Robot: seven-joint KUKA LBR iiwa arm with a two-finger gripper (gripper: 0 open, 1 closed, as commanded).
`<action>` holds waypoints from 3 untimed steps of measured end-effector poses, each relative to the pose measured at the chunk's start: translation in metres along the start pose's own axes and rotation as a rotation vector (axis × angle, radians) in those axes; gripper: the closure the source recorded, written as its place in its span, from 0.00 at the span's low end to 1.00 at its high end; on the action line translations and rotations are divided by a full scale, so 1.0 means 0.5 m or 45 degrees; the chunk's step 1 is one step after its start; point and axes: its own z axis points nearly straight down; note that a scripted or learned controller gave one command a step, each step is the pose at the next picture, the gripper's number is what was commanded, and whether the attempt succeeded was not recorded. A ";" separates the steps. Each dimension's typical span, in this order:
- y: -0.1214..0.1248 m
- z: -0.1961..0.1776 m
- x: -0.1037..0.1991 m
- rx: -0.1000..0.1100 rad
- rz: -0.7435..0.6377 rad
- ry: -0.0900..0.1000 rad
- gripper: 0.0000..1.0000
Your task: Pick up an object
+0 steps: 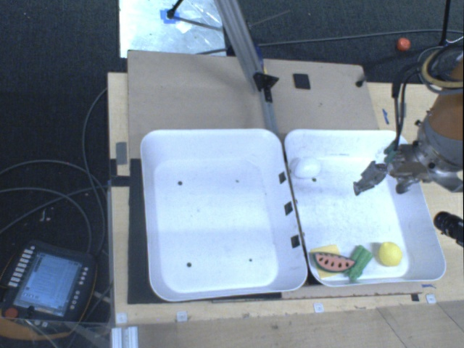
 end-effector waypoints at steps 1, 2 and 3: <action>0.000 -0.021 0.000 -0.001 -0.001 0.000 1.00; 0.086 0.168 0.115 0.009 -0.006 0.002 1.00; 0.114 0.177 0.319 0.000 -0.011 0.003 1.00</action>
